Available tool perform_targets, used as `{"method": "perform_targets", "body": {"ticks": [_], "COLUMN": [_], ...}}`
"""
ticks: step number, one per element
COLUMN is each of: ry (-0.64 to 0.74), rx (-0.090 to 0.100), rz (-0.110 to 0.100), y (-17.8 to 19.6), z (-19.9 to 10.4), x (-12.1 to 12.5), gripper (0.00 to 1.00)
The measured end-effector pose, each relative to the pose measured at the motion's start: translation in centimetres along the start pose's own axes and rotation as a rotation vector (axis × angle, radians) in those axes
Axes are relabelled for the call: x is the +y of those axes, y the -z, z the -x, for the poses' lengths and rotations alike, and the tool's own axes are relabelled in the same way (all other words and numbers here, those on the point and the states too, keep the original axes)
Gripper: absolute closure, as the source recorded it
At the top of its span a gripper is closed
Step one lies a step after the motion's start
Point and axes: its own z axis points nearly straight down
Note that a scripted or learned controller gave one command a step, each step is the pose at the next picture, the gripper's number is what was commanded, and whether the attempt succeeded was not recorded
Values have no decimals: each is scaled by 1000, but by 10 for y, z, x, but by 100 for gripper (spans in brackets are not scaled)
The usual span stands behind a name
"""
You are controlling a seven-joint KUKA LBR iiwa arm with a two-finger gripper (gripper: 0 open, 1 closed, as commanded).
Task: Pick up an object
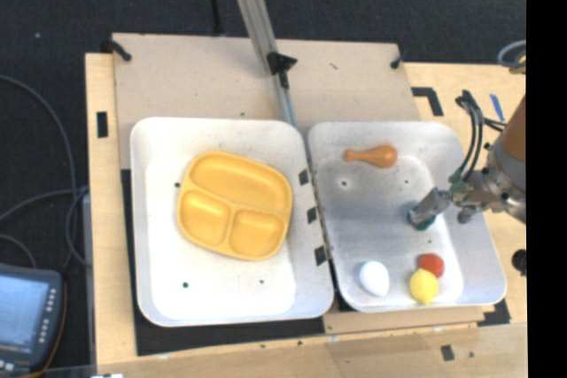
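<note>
The right bin (354,217) holds an orange drumstick-shaped toy (373,157) near its far wall. A white egg-like ball (375,278), a yellow lemon (424,286) and a small red piece (431,264) lie close together at its near right. My gripper (425,212) hangs over the right part of this bin, reaching in from the right edge, above the red piece and the lemon and apart from them. Nothing shows between its tips.
The left bin (159,279) carries a yellow divided plate (235,204) in its middle. A slanted aluminium post (252,9) rises behind the two bins. A screen device (27,314) sits off the bench at the lower left.
</note>
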Motion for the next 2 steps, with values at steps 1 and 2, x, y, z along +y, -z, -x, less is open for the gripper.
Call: {"method": "perform_targets", "body": {"ticks": [1,2], "ry": [-2,-4], "rx": [0,-1], "rz": [1,-6], "y": [0,-52], "z": [0,10], "x": [0,-6], "gripper": [0,0]}}
